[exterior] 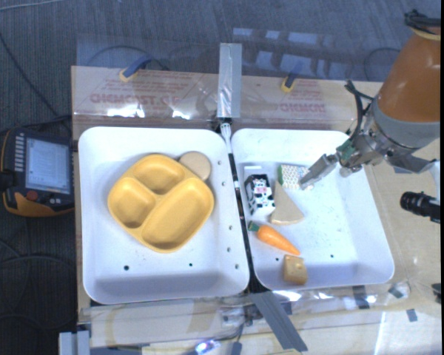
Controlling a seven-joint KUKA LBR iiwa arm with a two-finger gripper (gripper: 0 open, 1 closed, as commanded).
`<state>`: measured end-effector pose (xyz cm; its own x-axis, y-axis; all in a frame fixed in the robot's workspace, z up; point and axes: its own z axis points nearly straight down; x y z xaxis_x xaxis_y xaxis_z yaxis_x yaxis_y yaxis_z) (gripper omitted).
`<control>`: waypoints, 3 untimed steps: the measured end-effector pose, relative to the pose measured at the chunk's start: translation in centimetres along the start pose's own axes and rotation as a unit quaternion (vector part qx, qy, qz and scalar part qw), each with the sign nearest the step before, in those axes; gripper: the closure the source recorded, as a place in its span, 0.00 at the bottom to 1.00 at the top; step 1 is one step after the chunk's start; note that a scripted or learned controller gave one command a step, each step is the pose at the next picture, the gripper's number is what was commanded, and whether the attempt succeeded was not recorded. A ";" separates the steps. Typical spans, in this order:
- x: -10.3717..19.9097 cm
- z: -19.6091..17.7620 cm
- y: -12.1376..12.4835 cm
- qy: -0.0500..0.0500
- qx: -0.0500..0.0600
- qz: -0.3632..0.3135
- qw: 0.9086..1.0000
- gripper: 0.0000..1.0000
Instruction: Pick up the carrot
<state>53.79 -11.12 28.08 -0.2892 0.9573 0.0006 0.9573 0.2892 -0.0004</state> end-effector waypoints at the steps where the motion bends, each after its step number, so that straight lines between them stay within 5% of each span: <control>1: 6.9 4.6 -3.6 0.001 0.001 -0.181 0.984 0.00; 2: 8.8 9.8 -3.0 0.001 0.000 -0.304 0.953 0.00; 3: 9.0 8.9 -2.9 0.002 -0.001 -0.305 0.952 1.00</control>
<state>48.44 -3.33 19.20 -0.7918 0.6108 0.0044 0.6108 0.7918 0.0030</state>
